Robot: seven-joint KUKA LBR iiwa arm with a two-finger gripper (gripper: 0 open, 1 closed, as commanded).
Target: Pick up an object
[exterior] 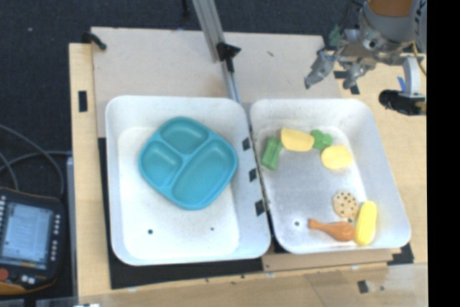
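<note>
Camera view: gripper (332, 72) hangs above right bin's (384, 154) far rim, fingers spread, holding nothing. Toys sit inside; yellow lemon (336, 157) stands clearest. Descend plumb over it, straddle its narrow axis, avoid green piece (321, 139) touching alongside.

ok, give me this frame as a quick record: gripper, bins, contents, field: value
gripper: above the bench beyond the right bin's far edge, fingers open, nothing between them
left bin: holds a blue divided plate
right bin: holds toy foods
far items: green piece, yellow piece, small green piece, yellow round piece
near items: cookie, yellow corn-like piece, orange drumstick
task state: no object picked up yet
</note>
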